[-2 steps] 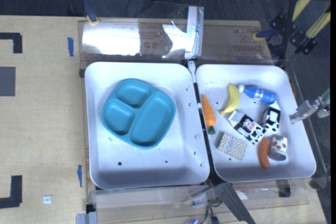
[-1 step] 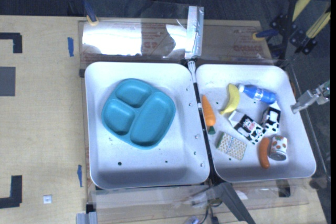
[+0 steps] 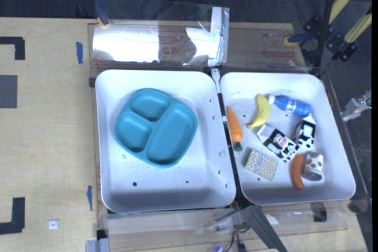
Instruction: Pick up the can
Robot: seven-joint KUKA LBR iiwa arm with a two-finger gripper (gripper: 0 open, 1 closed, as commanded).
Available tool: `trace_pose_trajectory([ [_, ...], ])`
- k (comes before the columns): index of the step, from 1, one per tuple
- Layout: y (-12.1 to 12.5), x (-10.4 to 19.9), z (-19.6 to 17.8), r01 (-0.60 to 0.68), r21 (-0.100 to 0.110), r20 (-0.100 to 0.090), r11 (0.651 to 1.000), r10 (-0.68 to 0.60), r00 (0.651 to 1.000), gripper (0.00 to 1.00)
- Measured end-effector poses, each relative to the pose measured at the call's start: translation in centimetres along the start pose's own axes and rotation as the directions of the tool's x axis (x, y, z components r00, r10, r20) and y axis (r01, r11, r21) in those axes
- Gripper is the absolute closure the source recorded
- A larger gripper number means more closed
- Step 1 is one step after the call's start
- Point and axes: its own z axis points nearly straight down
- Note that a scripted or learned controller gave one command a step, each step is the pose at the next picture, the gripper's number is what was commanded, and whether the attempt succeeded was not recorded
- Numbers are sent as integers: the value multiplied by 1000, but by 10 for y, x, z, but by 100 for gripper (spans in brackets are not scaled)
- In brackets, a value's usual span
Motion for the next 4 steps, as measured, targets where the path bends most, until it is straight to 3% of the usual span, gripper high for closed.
trace_pose_trajectory([
  [1, -21, 5, -124, 291, 2, -3, 957, -291, 957, 100],
  [4, -17, 2, -158, 290, -12, 18, 957, -290, 957, 100],
])
